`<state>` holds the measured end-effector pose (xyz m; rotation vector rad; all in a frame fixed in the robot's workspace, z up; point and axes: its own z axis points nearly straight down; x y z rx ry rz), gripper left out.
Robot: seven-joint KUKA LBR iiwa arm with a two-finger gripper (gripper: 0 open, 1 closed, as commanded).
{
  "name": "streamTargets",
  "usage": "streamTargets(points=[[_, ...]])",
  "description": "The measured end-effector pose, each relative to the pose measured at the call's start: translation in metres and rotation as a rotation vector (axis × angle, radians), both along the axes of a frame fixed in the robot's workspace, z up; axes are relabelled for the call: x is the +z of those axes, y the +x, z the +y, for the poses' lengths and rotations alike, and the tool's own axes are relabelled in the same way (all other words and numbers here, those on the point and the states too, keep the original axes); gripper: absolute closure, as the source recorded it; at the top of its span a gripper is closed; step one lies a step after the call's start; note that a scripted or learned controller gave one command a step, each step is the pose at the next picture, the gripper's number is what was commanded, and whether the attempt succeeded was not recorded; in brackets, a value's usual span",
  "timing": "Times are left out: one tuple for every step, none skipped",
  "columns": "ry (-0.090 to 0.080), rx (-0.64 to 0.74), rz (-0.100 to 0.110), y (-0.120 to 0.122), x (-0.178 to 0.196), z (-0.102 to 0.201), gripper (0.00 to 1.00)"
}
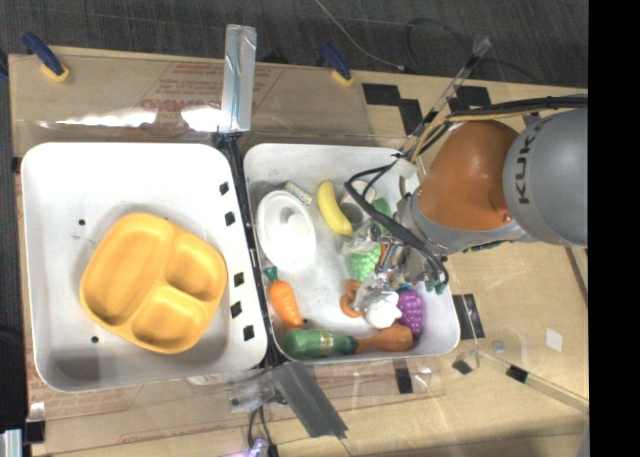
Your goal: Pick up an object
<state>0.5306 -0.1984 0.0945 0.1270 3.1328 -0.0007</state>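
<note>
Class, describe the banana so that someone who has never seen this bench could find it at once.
Start at the right bin, the one the arm reaches into. Near its far wall, just right of the white cup, lies the banana. It is the only plain yellow, curved thing in that bin; the other yellow item, a tray, sits in the left bin.

The grey arm (pixel 550 175) comes in from the right side of the picture and bends down toward the bench. Its orange band (pixel 468 180) sits just above the wrist and faces the camera as a rounded dome. Black cables loop out from the wrist on its left side. Below the band, the gripper (pixel 385 280) points down and to the left, its metal parts packed close together and hard to read from this angle.
</note>
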Motion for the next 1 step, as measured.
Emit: streamTargets(points=[[0.002, -0.078, 0.002, -0.0367, -0.0018, 0.0538, 0.0]])
